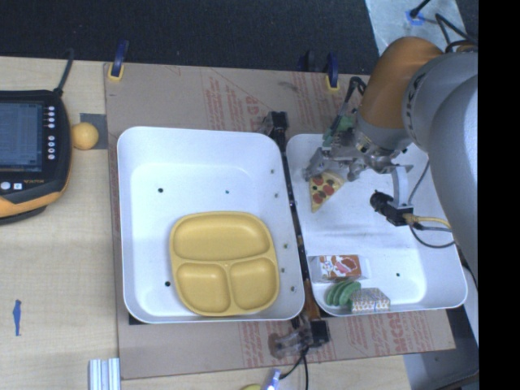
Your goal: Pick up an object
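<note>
two white bins sit side by side on the counter [81,242]. nearest the camera, in the right bin [422,295], three small things crowd the front corner: a green pod-shaped toy [342,292], a little grey block [370,301] just beside it, and a flat red-and-white packet [338,266] just behind them. the left bin [146,177] holds a yellow divided plate [225,262], well apart from the arm.

further back in the right bin lies a toy pizza slice [324,191], its point toward the front, close to the wall between the bins. the gripper [331,167] sits right over the slice's wide crust end, seemingly touching it. whether the jaws are apart or closed on the slice i cannot tell; they are too small and cluttered to read.

judging by its look, the slice is light, stiff plastic, thin and flat, so it will probably slide on the smooth bin floor rather than lift if pinched from above. the thicker crust edge looks like the best place to take hold, across its narrow thickness. the nearby bin wall leaves little room on that side.
</note>
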Tool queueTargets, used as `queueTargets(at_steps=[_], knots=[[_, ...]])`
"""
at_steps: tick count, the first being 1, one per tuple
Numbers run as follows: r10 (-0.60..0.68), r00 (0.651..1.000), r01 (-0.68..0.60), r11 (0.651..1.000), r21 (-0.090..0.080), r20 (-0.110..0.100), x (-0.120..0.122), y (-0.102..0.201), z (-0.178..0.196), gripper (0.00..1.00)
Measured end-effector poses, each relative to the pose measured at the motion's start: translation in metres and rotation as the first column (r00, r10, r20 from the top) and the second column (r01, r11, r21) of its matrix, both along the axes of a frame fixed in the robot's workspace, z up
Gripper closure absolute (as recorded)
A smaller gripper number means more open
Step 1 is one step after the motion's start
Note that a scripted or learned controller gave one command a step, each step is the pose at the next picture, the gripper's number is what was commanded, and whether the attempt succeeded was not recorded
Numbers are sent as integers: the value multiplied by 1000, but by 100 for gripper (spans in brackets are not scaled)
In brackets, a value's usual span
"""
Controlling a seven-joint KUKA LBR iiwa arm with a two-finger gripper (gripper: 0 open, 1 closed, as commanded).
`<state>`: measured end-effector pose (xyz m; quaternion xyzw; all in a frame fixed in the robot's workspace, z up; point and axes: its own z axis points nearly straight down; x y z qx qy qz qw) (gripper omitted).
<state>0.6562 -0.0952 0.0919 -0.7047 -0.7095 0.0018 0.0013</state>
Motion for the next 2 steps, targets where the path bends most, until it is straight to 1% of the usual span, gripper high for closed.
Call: queueTargets(at_steps=[2], knots=[[0,1000,0,1000,0,-1,0,2,0,0]])
